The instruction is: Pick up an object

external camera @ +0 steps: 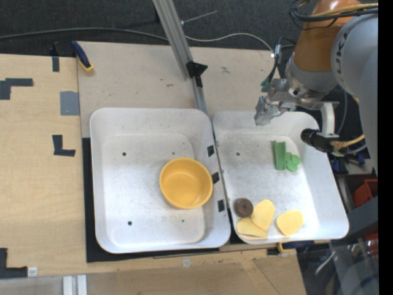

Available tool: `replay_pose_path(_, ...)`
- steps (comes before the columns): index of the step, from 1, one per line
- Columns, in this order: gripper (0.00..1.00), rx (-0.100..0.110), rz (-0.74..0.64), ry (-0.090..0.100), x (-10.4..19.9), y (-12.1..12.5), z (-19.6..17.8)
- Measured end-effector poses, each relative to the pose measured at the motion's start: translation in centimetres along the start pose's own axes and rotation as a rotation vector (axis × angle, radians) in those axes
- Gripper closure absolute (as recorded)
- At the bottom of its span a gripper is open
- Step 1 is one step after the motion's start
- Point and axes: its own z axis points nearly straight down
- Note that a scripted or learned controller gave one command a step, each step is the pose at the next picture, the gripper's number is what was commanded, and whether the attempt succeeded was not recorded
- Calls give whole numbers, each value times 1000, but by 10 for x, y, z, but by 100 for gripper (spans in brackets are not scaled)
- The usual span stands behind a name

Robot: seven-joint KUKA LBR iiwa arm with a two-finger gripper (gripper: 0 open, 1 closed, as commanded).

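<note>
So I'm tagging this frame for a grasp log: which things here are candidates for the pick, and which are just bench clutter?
Pick candidates:
- yellow bowl, left bin
- green block, right bin
- brown round piece, right bin
- yellow flat pieces, right bin
- gripper, above the right bin's far edge

Just lying about:
- metal pole
- blue-and-yellow clamp
- grey tape marks

The arm (350, 35) is cut off by the right edge; the gripper (265, 114) is too small to read.
</note>
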Motion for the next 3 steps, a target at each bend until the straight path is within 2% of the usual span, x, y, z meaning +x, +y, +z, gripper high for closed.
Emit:
replay_pose_path(1,100,7,-4,2,55,-22,9)
replay_pose_path(3,100,6,-5,2,160,-63,-9)
